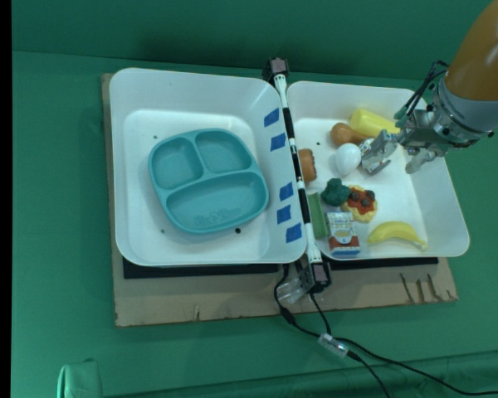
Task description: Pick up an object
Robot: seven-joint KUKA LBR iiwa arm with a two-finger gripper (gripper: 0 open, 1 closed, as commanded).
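Note:
The right bin [436, 197] holds toy food. There is a white egg [346, 157], an orange ball [341, 133], a yellow piece [373, 122], green broccoli [334, 192], a red and yellow slice [362, 204], a banana [396, 234], a small carton [342, 231], a green stick [315, 215] and a brown piece [307, 166]. My gripper [396, 157] hangs over the bin's upper right part, just right of the egg. It is open, with nothing between its fingers. One finger [373, 157] stands close beside the egg.
The left bin [137, 222] carries a teal divided plate [207, 181]. A divider bar with blue tape marks [284, 168] runs between the two bins. Cables [332, 347] trail off the bench's front edge.

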